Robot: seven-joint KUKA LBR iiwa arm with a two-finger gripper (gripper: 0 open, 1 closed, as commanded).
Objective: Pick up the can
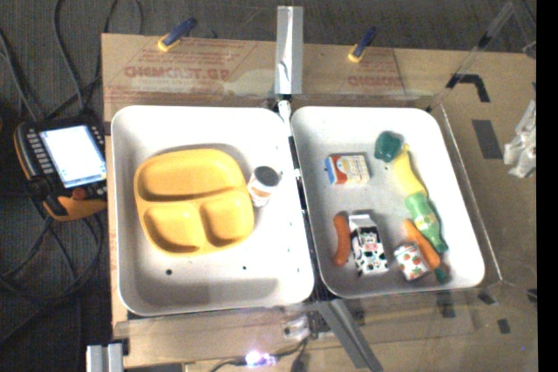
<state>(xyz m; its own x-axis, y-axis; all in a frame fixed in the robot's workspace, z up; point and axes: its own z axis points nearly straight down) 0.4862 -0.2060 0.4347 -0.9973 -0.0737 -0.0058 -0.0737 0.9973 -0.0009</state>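
The can [263, 184] is small, with a dark top and a white and orange label. It sits in the left white bin [157, 292], near that bin's right wall, and touches the right edge of a yellow divided plate [193, 199]. Nothing covers it from above.
The right bin [453, 144] holds a small orange carton [348, 169], a teal piece [389, 145], a yellow banana [406, 173], a green bottle [425, 218], a carrot [424, 245], a sausage [341, 239] and a cow-print carton [368, 243]. A handheld screen [65, 154] lies left of the bench.
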